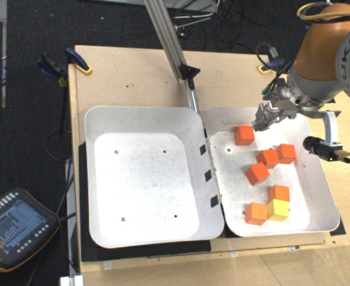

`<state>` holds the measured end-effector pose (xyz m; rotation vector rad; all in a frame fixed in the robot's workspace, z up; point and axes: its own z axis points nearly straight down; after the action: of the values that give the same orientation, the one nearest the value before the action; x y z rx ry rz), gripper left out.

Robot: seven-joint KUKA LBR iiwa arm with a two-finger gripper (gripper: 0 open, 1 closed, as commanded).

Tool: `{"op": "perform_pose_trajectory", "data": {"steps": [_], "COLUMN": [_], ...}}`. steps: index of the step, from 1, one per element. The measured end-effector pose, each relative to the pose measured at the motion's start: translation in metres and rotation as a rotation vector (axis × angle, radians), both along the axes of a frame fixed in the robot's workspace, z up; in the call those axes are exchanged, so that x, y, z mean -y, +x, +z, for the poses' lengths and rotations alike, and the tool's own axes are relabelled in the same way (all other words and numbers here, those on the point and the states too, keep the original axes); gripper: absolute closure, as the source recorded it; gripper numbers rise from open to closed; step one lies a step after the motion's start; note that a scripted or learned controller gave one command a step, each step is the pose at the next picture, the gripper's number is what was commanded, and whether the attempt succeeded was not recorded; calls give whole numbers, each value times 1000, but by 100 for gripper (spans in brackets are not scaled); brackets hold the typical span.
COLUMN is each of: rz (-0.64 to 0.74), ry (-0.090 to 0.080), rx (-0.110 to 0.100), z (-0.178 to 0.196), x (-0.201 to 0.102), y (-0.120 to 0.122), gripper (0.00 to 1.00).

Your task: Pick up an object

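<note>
Camera view showed the desk (139, 76), a pale board on dark carpet, carrying two shallow white bins side by side. The left bin (103, 121) was speckled with dark dots on its floor. The right bin (318, 189) held the blocks. The arm (324, 52), grey with an orange band, reached in over the desk's far right corner, and its claw (264, 119) hung low over the far end of the right bin; how far open it stood could not be told, and nothing was seen between its parts.

Just beside the claw, toward the left, lay an orange block (244, 135), apart from the rest and so the likely target. Mid-bin sat three more orange blocks (269, 158), two of them touching; at the near end lay a second group, two orange and a yellow block (279, 210), crowded together.

To do the step well, the claw probably should centre over the lone block, square to its faces, and descend fully before closing; a glancing approach could push it away.

A metal pole (166, 34) slanted across the desk's far edge, blue clamps (58, 64) gripped the far left corner, and a teach pendant (14, 228) lay on the floor at the near left.
</note>
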<state>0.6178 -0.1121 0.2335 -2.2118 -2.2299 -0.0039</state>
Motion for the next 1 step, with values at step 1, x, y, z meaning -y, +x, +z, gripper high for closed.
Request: {"op": "perform_pose_trajectory", "data": {"steps": [1], "rz": [0], "ry": [0], "rx": [-1], "z": [10], "x": [-57], "y": [-10], "gripper": [100]}}
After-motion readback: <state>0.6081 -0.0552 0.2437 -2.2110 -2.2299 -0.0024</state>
